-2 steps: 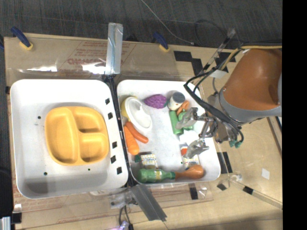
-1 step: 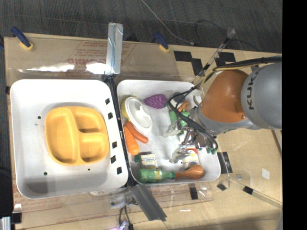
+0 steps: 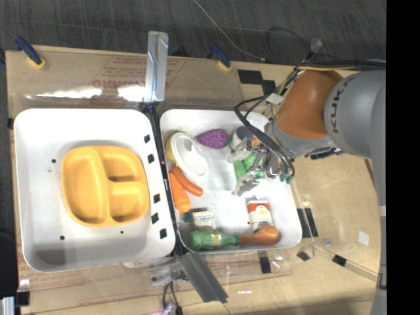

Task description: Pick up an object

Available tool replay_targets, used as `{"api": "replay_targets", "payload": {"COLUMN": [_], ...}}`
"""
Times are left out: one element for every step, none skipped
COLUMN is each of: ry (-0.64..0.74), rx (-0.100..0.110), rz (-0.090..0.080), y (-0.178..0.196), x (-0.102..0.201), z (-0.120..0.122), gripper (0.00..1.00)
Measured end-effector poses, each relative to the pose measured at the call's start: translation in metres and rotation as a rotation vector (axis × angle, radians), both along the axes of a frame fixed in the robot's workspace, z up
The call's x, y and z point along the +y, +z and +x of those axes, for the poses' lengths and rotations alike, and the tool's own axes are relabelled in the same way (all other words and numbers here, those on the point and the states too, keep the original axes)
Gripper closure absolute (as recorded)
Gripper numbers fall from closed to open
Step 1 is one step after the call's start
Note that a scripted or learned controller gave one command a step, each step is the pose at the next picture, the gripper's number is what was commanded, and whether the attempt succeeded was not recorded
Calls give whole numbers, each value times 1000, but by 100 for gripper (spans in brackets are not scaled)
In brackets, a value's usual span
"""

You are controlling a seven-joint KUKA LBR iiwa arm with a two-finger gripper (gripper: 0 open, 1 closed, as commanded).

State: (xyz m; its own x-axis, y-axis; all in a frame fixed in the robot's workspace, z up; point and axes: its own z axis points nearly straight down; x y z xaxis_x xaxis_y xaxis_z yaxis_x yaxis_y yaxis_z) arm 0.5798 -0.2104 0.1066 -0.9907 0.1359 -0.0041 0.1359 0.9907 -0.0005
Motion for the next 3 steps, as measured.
{"api": "replay_targets", "payload": {"ry": [-85, -267, -370], "rx": [-5, -5, -7], "rz": [-1, 0, 0], "y": [-12, -12, -12], "x": [0, 0, 0], "z": [10, 19, 27], "gripper": [0, 0, 0]}}
